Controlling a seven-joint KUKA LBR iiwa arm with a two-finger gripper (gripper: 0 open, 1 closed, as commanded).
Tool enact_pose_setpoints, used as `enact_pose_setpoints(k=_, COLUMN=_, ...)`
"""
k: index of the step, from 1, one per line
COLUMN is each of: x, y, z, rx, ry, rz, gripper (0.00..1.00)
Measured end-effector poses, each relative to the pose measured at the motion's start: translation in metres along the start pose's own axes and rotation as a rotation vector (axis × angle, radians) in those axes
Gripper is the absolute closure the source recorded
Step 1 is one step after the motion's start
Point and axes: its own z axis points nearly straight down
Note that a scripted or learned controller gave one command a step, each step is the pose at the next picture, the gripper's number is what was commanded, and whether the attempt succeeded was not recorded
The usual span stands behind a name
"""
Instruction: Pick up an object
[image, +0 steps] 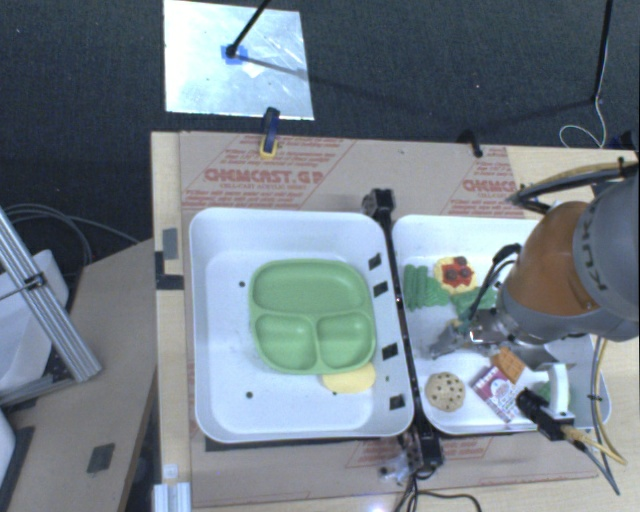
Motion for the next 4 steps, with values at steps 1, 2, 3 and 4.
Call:
enact_pose_setpoints(k=1, x=-0.005, y=0.01, z=0.0, rx=-0.001, ry=0.0, rz=-0.001, gripper=0.0)
enact_pose_setpoints(k=2, x=-0.036, y=0.055, z=-0.001, rx=-0.005, ry=-0.003, rz=-0.003, gripper=0.0)
enact_pose_setpoints(k=3, x=-0.01, y=0.041, z=0.0, rx=0.002, ry=0.002, rz=-0.005, gripper=0.0)
enact_pose_setpoints(k=4, x=-0.02, y=0.052, z=0.0, rx=-0.001, ry=-0.001, rz=-0.004, gripper=0.0)
